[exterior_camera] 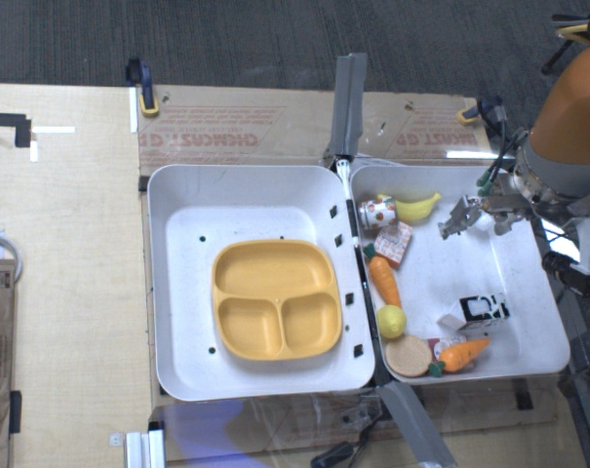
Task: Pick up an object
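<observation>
My gripper (480, 218) hangs over the upper right part of the right bin (529, 291), open, with nothing between its fingers. To its left lie a yellow banana (418, 206) and a small white-and-red can (376, 212). Below those come a red-and-white packet (395, 244), an orange carrot (384, 280) and a yellow lemon (391, 321). Along the bin's front edge sit a round tan bun (409, 356) and a second carrot (464, 353). A black-and-white box (484, 309) rests below the gripper, well apart from it.
The left bin (177, 261) holds a yellow divided plate (277, 298). A grey divider (348, 115) rises between the bins at the back. The arm's orange band (570, 115) stands at the right edge.
</observation>
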`<state>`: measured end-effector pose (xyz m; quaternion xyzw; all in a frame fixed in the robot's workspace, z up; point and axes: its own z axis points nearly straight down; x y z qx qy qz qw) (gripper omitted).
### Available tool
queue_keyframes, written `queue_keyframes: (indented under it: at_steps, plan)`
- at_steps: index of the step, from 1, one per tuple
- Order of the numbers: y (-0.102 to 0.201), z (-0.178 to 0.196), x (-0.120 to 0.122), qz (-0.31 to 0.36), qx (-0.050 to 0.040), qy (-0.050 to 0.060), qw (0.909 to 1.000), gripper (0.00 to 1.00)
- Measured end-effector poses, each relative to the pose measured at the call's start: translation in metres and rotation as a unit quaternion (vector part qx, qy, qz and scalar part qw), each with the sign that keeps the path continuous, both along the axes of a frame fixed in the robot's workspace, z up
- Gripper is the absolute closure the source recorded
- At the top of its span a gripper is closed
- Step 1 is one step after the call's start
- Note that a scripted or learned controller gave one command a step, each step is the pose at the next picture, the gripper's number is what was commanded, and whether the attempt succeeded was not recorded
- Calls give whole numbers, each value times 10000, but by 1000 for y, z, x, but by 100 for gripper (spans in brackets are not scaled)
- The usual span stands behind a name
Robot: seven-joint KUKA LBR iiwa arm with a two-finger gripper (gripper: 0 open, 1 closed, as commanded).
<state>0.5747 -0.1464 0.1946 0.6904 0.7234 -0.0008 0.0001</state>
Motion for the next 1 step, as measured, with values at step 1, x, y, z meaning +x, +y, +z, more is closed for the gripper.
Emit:
queue_keyframes:
  at_steps: [1]
  plan:
    - [-1,17,-97,-155,4,6,9999,0]
